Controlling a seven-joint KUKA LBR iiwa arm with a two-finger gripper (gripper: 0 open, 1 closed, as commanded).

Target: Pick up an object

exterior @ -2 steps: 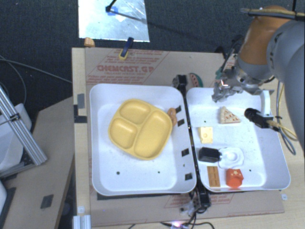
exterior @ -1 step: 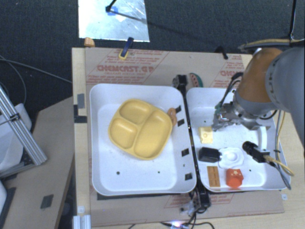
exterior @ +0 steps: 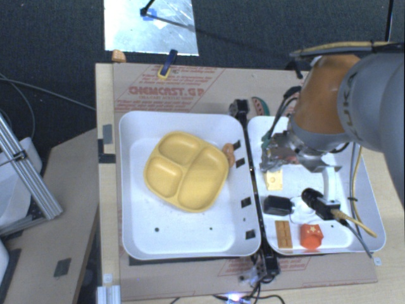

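Note:
My gripper (exterior: 272, 159) hangs low over the left part of the right bin (exterior: 372, 221), with the grey and orange arm above it. Just below it lies a small pale yellow flat piece (exterior: 274, 181). Nearer the front edge are a black block (exterior: 277, 204), an orange-brown bar (exterior: 283, 234), a red object (exterior: 311, 236) and a small white piece (exterior: 302, 216). Nothing can be seen held in the gripper.
The left bin (exterior: 136, 195) holds a yellow divided plate (exterior: 186, 171), with a small brown item (exterior: 228, 151) at its right rim. Behind the bins, a blue and yellow tool (exterior: 168, 64) lies on the cardboard, and a shiny sheet (exterior: 152, 14) on the floor.

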